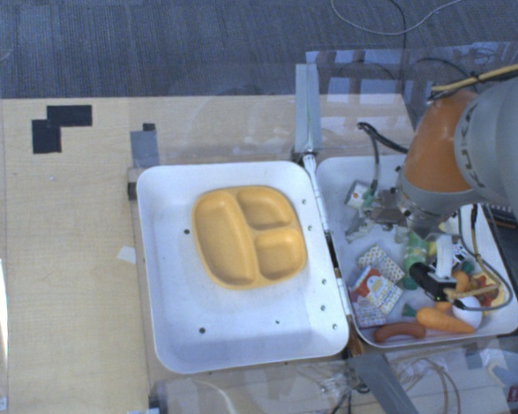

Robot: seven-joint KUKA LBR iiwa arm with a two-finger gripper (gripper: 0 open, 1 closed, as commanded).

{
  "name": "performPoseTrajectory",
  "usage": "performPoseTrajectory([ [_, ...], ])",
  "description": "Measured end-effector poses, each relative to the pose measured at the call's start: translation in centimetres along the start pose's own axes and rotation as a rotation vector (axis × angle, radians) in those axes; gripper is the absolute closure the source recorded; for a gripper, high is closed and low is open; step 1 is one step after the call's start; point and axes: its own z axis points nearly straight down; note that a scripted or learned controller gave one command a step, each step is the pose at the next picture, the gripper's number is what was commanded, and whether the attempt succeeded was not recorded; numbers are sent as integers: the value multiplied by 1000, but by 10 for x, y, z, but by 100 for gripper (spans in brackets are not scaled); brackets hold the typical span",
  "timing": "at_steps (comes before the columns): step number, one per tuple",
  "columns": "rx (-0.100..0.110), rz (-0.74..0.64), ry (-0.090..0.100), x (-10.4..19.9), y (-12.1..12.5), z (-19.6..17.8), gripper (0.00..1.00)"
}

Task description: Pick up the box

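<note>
A small box (377, 289) with a red, white and blue printed face lies flat in the middle of the right bin (334, 241), among other items. The gripper (413, 235) hangs under the grey and orange wrist over the bin's upper middle. It stands up and to the right of the box, apart from it. The arm's own body covers its tips.
The left bin (175, 340) holds a yellow three-compartment plate (248, 236). Around the box lie an orange carrot (444, 321), a red-brown sausage (399, 332), a green item (414, 258) and a small pale carton (357, 195). A metal divider (305, 110) rises between the bins.
</note>
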Motion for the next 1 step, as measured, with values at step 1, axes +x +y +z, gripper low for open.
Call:
performPoseTrajectory([
  [1, 14, 250, -6, 14, -21, -84, 0],
])
